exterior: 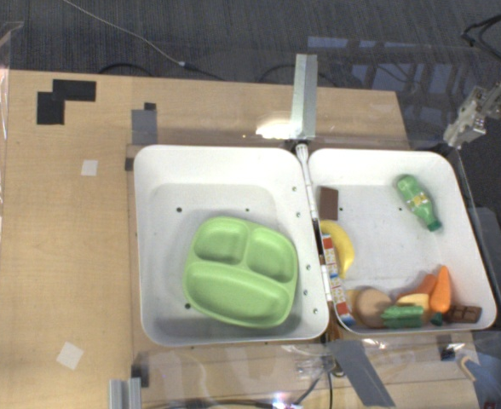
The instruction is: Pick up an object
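Your robot's hand (472, 119) hangs at the upper right, outside the right white plastic bin (378, 177); you cannot tell its state. The green plastic bottle (418, 201) lies tilted in that bin. A green 3-compartment plate (242, 271) lies in the left white bin (165, 228).

Lime-green tray (243, 270), yellow banana (341, 245), orange carrot (440, 290) — green bottle (417, 201), white bins (148, 228)

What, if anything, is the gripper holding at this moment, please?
Nothing: the gripper sits outside the right bin, with no object between its fingers.
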Available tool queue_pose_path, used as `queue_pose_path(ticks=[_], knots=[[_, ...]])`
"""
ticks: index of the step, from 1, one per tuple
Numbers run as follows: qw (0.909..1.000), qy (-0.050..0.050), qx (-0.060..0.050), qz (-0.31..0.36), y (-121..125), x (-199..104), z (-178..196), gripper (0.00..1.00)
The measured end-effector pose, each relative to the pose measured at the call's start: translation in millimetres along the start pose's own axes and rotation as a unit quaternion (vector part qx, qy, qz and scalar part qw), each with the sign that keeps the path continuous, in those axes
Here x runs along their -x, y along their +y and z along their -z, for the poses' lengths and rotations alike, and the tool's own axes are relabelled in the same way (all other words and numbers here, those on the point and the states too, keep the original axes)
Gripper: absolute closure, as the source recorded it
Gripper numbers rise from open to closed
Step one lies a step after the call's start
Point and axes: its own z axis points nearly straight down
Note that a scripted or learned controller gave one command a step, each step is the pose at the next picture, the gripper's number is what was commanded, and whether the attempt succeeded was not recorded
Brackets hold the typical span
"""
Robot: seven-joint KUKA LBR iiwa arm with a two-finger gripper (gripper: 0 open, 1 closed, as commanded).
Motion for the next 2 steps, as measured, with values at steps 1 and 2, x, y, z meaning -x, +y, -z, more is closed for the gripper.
queue_pose_path(ticks=[1,2], knots=[[0.9725,0.002,-0.001,-0.233,-6,-89,-24,1.00],[0.9422,0.002,-0.001,-0.335,27,-30,-5,1.00]])
